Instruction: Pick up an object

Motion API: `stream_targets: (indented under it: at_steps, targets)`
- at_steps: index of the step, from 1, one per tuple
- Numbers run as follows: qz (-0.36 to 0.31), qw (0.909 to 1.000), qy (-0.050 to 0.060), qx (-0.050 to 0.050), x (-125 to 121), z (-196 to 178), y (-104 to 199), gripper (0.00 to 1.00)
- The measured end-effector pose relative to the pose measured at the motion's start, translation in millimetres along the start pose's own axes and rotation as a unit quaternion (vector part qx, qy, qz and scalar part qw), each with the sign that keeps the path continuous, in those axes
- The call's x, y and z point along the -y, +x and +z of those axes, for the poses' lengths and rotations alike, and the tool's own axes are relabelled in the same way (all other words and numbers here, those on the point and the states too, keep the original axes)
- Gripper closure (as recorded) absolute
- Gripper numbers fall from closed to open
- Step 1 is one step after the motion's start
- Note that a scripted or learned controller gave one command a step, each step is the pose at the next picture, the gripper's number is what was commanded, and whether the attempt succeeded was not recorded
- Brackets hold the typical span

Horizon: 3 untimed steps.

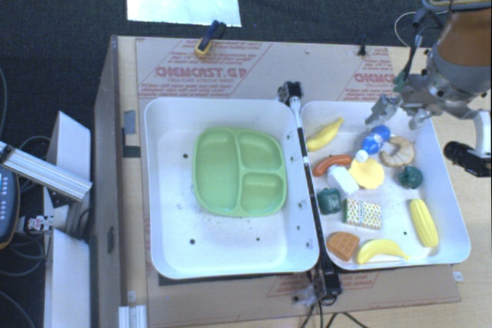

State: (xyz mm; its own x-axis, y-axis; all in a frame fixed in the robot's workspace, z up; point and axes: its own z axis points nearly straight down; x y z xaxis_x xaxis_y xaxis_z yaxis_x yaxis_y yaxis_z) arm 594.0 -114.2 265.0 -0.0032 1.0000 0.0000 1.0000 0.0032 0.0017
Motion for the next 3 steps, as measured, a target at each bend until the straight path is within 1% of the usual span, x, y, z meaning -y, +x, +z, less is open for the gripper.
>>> stream_targets:
  at_steps: [1,2,3]
  targets:
    - [0.001,1.0000,0.002,0.000,-42.8,178.2,-30.8,0.00]
    - [0.000,1.0000,0.001,0.000,-44.0,166.2,-31.0,1.00]
    - [0.000,1.0000,-0.001,0.000,38.5,50.2,32.3,1.00]
